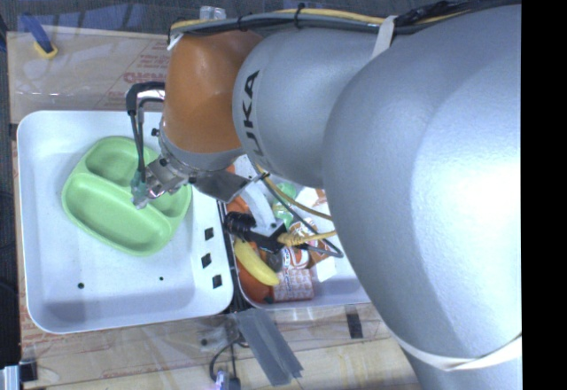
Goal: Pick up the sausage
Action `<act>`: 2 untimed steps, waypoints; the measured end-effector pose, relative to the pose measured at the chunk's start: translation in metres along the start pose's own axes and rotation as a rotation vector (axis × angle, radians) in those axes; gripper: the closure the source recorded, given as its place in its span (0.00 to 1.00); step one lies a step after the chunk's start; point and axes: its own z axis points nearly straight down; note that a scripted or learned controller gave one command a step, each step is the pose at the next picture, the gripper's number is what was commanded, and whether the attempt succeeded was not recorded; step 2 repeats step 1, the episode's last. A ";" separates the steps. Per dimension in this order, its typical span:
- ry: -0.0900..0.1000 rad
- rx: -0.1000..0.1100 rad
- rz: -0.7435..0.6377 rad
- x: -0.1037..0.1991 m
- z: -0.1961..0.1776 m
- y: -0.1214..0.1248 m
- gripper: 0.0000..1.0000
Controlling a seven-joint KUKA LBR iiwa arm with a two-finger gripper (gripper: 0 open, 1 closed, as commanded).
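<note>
One arm (372,113) hovers over the green tray (106,211); jaw state indiscernible, sausage not yet visibly picked.

Green tray (106,211) amid open left-bin floor (106,295)

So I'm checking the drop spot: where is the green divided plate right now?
The green divided plate lies in the left white bin, toward its upper middle. The hand is right over the plate's right part, and the banana is in the neighbouring bin.
</note>
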 end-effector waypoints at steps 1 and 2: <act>0.000 -0.004 -0.040 0.076 -0.096 -0.002 1.00; 0.000 -0.004 -0.040 0.076 -0.096 -0.002 1.00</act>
